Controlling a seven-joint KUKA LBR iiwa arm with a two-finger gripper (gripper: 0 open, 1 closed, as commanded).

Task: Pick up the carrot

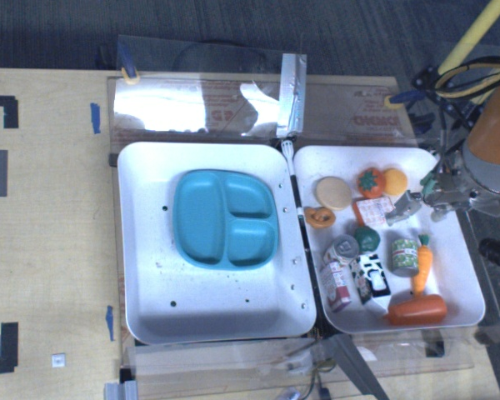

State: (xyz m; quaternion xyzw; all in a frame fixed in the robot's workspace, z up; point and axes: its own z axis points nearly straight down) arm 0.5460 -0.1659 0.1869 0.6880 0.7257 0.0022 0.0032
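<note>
The carrot (422, 270) is small and orange with a green top. It lies nearly upright in the picture at the right side of the right bin (471, 261), between a green-labelled can (404, 255) and the bin wall. My gripper (420, 208) hovers just above the carrot's green end in the picture, over the bin's upper right part. Its fingers (402, 207) stand apart, open, with nothing between them. The grey arm with its orange band (488, 140) comes in from the right edge.
The right bin also holds a long red-orange piece (417, 308) below the carrot, a tomato (369, 182), an orange (393, 179), a tan bun (333, 192), a pretzel (320, 217), a packet, a grey can and a bottle. A blue divided plate (227, 217) lies in the left bin.
</note>
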